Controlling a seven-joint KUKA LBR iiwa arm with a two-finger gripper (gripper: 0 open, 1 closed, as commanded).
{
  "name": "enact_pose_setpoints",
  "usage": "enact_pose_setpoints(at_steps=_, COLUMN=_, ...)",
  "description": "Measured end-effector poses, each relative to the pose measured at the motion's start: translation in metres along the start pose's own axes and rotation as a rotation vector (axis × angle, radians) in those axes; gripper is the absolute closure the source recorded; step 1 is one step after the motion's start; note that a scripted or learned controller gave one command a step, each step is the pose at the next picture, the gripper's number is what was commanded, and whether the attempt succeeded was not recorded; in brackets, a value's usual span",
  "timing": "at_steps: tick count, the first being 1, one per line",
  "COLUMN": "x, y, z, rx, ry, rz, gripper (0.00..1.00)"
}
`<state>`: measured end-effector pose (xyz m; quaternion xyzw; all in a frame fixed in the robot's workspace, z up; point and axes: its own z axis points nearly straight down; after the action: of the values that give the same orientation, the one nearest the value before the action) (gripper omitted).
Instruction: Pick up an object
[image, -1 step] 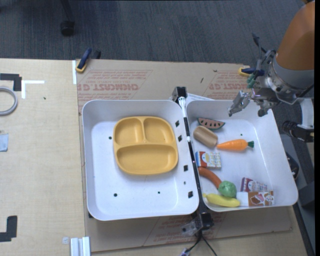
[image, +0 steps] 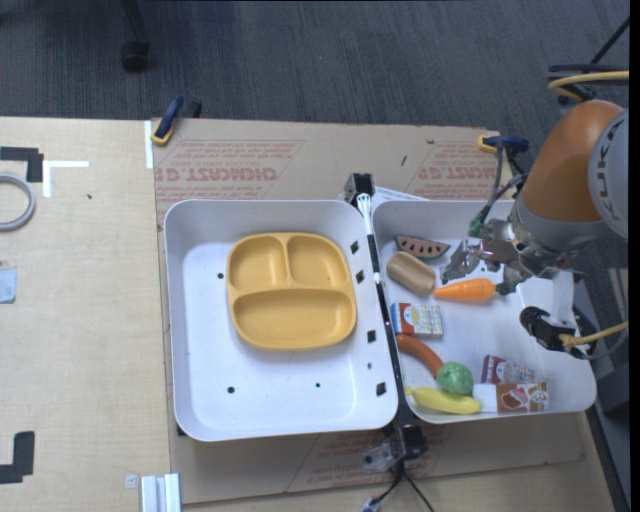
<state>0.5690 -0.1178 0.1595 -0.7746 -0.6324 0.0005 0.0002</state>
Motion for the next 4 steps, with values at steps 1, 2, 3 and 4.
enact_pose_setpoints(at_steps=1, x=-0.003, y=-0.008, z=0.064, rx=-0.006, ry=0.001, rz=-0.235, gripper=0.00)
enact_pose_setpoints(at_steps=2, x=0.004, y=-0.068, z=0.064, rx=-0.011, ry=-0.001, rz=-0.065, gripper=0.00)
enact_pose_setpoints(at_steps=3, x=0.026, y=0.003, z=0.067, rx=-0.001, ry=0.000, rz=-0.058, gripper=0.00)
enact_pose_setpoints(at_steps=4, x=0.014, y=-0.061, z=0.067, rx=-0.001, ry=0.001, rz=-0.393, gripper=0.00)
